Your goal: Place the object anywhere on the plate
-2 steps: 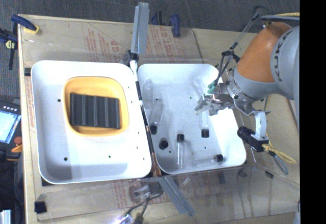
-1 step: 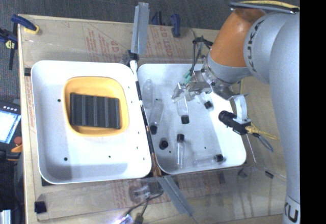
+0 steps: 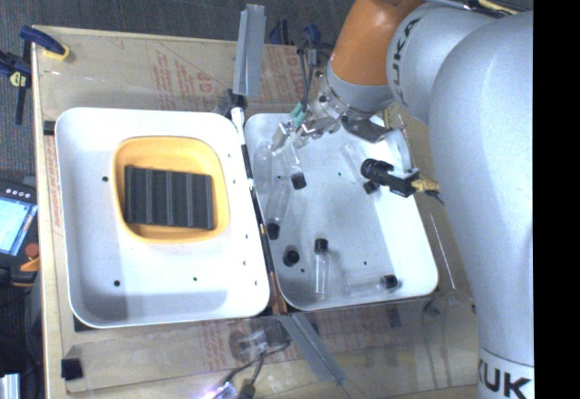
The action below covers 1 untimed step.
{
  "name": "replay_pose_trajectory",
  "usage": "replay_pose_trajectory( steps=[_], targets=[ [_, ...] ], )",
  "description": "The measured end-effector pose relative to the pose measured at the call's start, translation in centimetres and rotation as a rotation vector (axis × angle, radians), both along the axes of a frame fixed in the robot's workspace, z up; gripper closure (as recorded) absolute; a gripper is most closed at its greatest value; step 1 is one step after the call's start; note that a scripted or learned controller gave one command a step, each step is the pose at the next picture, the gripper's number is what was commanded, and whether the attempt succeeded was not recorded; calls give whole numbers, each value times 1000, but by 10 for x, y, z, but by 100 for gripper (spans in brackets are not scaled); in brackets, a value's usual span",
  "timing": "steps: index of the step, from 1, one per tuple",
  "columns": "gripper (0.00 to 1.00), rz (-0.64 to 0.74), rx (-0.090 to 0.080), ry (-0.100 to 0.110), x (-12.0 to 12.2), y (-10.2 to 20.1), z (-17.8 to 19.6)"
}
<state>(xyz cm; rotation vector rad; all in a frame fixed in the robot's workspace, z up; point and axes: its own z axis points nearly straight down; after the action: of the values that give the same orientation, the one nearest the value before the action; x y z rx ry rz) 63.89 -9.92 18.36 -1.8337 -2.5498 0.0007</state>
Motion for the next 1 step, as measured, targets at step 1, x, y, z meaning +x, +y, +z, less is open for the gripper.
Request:
replay_pose_trajectory(
  steps=[1],
  targets=[
    [100,135,0,-1,18,50,32]
  ],
)
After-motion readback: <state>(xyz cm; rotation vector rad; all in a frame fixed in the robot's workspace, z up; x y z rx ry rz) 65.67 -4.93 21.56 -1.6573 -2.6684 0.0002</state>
